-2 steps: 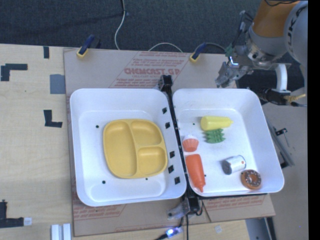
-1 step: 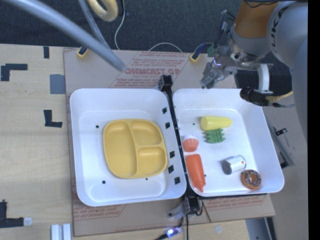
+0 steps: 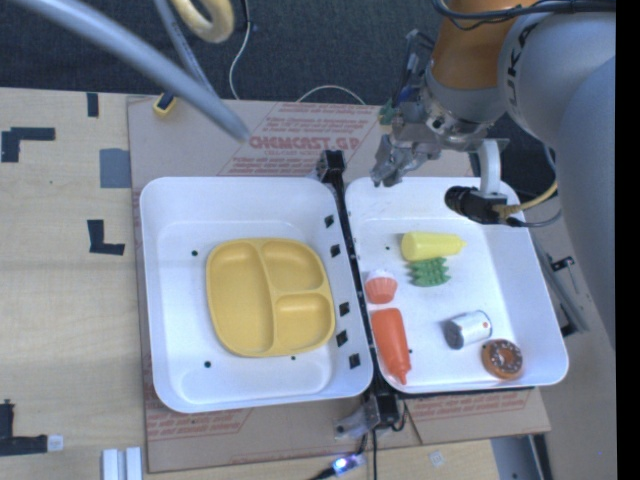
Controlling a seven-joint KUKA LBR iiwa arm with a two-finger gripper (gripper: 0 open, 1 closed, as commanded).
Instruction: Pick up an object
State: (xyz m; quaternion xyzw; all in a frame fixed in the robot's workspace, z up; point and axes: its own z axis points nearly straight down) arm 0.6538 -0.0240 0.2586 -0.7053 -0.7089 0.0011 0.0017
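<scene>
Your counter (image 3: 60, 268) is pale wood marked with dark tape pieces, and a brown cardboard sheet (image 3: 290, 133) lies under two shallow white bins set side by side; beyond the far edge the floor is dark carpet. The left bin (image 3: 165, 268) holds one yellow divided plate (image 3: 270, 296). The right bin (image 3: 525, 268) holds six things: one yellow toy corn cob (image 3: 430, 245) with a green leafy piece (image 3: 429, 272) just beside it, one small orange-and-white toy (image 3: 380, 288), one orange carrot (image 3: 391, 343) along the divider, one grey cylinder (image 3: 466, 329) and one brown doughnut (image 3: 501, 358). Your claw (image 3: 388, 171) hangs over that bin's far left corner, apart from all the toys; you cannot tell how its tips stand.
</scene>
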